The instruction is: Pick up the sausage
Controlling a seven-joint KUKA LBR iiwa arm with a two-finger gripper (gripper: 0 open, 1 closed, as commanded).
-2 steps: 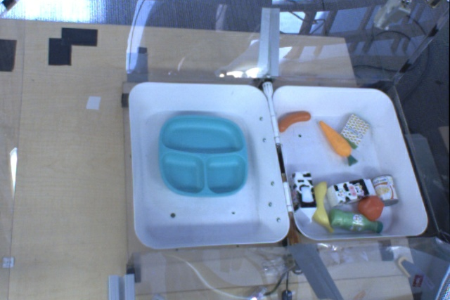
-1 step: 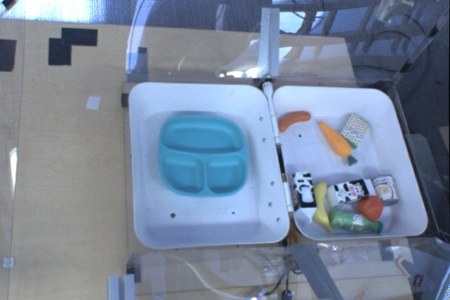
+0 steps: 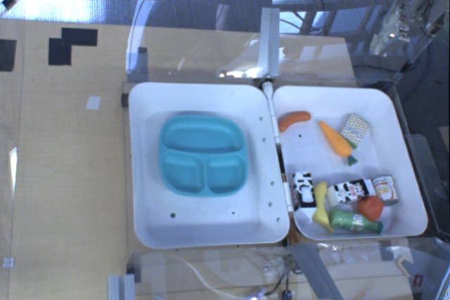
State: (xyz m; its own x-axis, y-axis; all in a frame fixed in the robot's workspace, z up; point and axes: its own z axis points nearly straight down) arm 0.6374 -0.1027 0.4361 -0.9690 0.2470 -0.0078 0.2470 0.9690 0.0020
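Observation:
The sausage is a short orange-red link lying flat in the right bin, at its far left corner, close to the wall shared with the left bin. It lies alone with bare white floor around it. An orange carrot is its closest neighbour, a short way to its right.
A patterned packet lies right of the carrot. Along the right bin's near side crowd a black-and-white carton, a banana, a second carton, a can, a tomato and a green bottle. The left bin holds a blue divided plate.

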